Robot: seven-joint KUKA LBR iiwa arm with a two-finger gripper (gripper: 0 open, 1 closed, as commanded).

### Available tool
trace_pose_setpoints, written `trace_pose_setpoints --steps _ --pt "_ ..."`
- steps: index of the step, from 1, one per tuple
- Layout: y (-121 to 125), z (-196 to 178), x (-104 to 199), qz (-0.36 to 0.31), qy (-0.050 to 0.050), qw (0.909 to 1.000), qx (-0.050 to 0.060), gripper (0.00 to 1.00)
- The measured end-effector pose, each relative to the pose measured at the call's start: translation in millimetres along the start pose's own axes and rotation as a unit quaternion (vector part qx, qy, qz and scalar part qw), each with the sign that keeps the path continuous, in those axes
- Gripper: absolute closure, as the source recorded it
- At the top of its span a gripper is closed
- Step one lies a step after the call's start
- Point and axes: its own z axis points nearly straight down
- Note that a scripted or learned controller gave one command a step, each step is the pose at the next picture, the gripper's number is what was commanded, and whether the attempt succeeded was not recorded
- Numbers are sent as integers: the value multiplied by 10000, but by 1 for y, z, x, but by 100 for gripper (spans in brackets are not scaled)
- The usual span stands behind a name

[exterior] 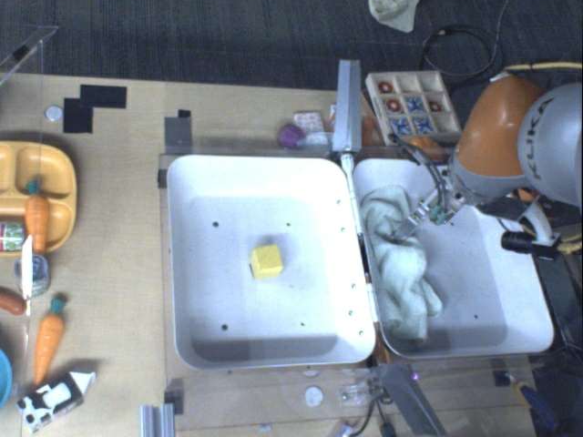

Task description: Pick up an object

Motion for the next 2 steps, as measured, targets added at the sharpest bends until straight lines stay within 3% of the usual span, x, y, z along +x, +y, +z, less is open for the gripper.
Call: trace_pose_setpoints --steps 1,2 --pt "39 1 -5 374 11 9993 42 0" --pt "44 -13 -6 357 -27 9994 -16 100"
